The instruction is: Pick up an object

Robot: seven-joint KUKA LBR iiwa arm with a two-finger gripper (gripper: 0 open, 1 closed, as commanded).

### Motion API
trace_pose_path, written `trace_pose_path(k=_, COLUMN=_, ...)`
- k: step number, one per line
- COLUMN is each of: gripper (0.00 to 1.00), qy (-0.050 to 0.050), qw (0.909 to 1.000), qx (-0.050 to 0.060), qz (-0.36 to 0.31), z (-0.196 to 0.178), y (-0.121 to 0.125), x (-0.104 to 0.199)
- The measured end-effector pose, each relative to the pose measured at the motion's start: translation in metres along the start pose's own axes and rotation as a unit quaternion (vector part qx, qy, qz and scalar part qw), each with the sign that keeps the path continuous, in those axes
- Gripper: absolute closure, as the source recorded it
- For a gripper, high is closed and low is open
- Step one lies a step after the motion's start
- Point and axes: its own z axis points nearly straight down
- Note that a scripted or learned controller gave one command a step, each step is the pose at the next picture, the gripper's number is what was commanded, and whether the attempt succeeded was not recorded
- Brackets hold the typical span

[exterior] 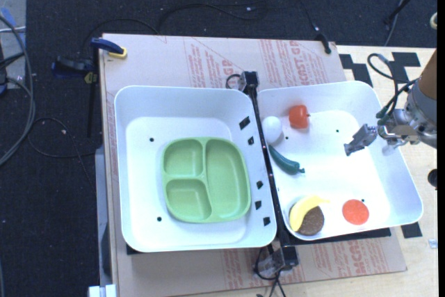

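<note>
Objects for me to pick lie scattered in the right bin [400, 181], and from the camera view none is between my fingers: my pincer [360, 140] hangs over the bin's bare white floor toward its right side, reaching in from the right, and whether it is open or closed I cannot tell at this slant. Farthest is a small red-orange block [299, 116], matte and squarish, with a white ball [271, 126] just left of it against the dividing wall. A curved teal piece [284, 160], slim and tapering, lies near the ball, toward the middle. At the near edge a yellow crescent [300, 211] touches a brown speckled disc [313, 220], and a flat red-orange disc [355, 211] sits apart to their right. I judge the loose spread helps me, since most pieces have room around them; the flat discs would likely be hard to pinch, the block easier. The left bin [132, 149] holds a pale green divided plate [206, 179], smooth plastic with three compartments, resting flat. Both bins sit on a cardboard-covered bench [181, 59].
</note>
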Motion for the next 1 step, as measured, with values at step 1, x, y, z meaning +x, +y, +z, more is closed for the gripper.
trace_pose_path(k=1, gripper=0.0, qy=0.0, qw=1.0, qx=0.001, qz=0.0, z=0.0108, y=-0.0117, x=-0.0067)
